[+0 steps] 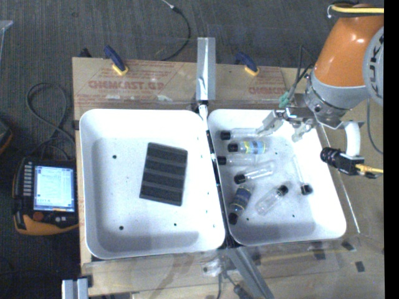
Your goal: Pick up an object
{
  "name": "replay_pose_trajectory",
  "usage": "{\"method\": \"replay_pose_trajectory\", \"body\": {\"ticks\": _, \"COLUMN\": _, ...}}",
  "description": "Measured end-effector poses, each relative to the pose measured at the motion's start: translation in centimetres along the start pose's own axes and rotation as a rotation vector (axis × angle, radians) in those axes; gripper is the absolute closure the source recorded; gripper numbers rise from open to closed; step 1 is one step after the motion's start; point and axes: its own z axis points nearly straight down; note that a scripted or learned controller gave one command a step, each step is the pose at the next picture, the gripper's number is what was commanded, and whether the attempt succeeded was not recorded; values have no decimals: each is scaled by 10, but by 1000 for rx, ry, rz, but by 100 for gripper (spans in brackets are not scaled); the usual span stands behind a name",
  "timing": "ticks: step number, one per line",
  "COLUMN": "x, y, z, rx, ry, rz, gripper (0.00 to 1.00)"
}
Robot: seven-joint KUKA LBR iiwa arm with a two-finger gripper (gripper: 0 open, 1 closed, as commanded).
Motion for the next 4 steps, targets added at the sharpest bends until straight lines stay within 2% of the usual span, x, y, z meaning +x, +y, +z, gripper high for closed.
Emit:
{"method": "replay_pose_trajectory", "body": {"ticks": 1, "x": -38, "y": 66, "z": 97, "rx": 0, "ry": -2, "rz": -69, "gripper": 0}}
{"method": "replay_pose_trajectory", "body": {"ticks": 4, "x": -38, "y": 67, "z": 96, "rx": -1, "ry": -2, "rz": -70, "gripper": 0}}
